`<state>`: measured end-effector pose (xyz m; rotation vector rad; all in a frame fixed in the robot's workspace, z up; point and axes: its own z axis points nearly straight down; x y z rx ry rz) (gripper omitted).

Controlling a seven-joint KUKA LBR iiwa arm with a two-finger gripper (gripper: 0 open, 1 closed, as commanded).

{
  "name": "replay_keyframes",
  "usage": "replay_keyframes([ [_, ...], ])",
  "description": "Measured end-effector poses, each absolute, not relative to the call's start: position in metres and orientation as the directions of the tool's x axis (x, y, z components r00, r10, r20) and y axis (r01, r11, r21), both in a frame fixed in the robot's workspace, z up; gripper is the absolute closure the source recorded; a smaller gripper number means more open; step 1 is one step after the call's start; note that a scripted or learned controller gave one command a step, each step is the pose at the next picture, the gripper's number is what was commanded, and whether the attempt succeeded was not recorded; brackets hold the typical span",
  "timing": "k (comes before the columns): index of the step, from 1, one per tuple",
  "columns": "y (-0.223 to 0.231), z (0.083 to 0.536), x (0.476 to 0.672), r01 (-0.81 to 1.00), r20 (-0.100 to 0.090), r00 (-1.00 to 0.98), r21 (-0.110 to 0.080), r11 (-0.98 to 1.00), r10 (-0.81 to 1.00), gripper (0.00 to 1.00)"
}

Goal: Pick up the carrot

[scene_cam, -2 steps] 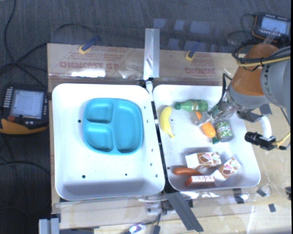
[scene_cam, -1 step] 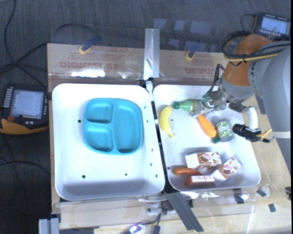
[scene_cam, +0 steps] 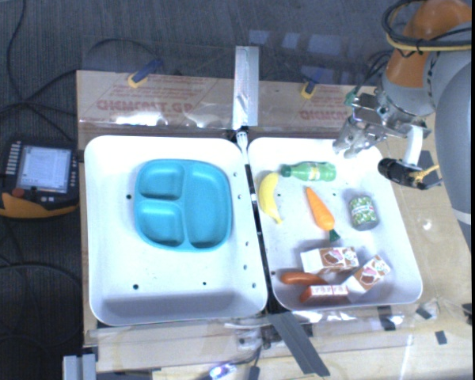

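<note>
Hovering at the upper right of the frame, the end effector [scene_cam: 355, 142] is hanging over the far right corner of the right bin [scene_cam: 404, 248], with nothing between its fingers; whether they are apart or together I cannot tell. The carrot [scene_cam: 320, 209] is lying near the middle of that bin, slanting, between a banana [scene_cam: 267, 196] and a green can [scene_cam: 362, 211], just below a green bottle [scene_cam: 308, 171]. A blue tray [scene_cam: 182, 204] is sitting in the left bin [scene_cam: 111, 275].

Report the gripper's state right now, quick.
Gripper: over the right bin's far right corner, away from the carrot; open or closed cannot be told.
</note>
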<state>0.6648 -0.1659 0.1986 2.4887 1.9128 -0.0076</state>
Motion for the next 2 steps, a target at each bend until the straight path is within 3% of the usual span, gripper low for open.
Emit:
replay_keyframes([
  [1, -0.166, 0.198, 0.665, 0.966, -0.006, 0.258, -0.001, -0.258, 0.966, 0.0],
  [2, -0.139, 0.092, 0.612, 0.931, -0.001, 0.364, -0.003, -0.364, 0.931, 0.0],
])
